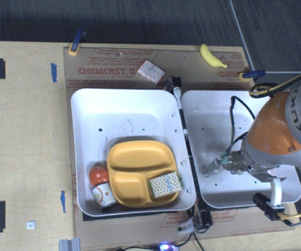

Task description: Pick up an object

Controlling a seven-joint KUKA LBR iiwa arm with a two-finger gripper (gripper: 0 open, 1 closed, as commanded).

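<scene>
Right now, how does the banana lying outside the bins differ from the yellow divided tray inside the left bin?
The banana is small, slim and curved; the yellow divided tray is broad with rounded corners and compartments. The banana lies on the cardboard behind the right bin; the tray sits in the left bin. The tray carries a patterned sponge; the banana carries nothing. Both are yellow.

Grey arm [281, 135] bent low, tool [211, 167] pointing left
</scene>
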